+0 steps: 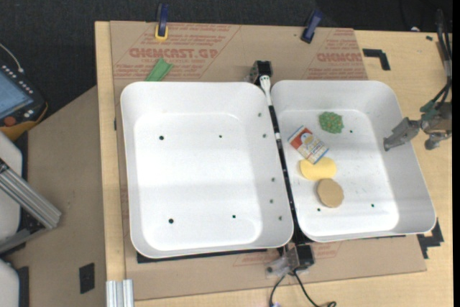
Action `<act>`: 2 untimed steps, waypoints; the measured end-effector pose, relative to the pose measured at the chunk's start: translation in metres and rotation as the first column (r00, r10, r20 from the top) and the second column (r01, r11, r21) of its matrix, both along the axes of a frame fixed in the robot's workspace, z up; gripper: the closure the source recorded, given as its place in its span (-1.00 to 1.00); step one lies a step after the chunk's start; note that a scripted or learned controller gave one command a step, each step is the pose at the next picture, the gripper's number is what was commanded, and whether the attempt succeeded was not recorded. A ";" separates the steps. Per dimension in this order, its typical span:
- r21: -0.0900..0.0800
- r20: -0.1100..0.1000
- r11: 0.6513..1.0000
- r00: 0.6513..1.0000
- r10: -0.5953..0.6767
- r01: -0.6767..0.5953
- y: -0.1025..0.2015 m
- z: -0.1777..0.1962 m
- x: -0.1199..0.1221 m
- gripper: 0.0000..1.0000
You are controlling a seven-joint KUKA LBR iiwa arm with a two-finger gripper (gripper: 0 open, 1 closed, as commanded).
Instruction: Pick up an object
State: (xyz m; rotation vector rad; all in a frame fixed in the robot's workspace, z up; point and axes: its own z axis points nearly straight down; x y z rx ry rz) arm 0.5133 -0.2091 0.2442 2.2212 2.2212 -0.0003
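Observation:
Four small objects lie in the right bin [381, 101]: a green fuzzy ball [331, 121], a small white box with red and blue print [307, 144], a yellow piece [318, 169] and a tan round disc [330, 193]. My gripper [414, 139] hangs over the right rim of that bin, at the view's right edge. Its two grey fingers are spread apart with nothing between them, so it is open. It is well to the right of all the objects, and the green ball is the closest.
The left bin [144, 101] sits beside the right one, with a black divider strip [277, 147] between them. Both rest on a cardboard sheet [215, 47] held by clamps at the back. A green scrap [157, 70] lies on the cardboard.

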 end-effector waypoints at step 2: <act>0.006 -0.010 1.000 1.000 0.009 -0.009 0.068 0.041 0.071 -1.00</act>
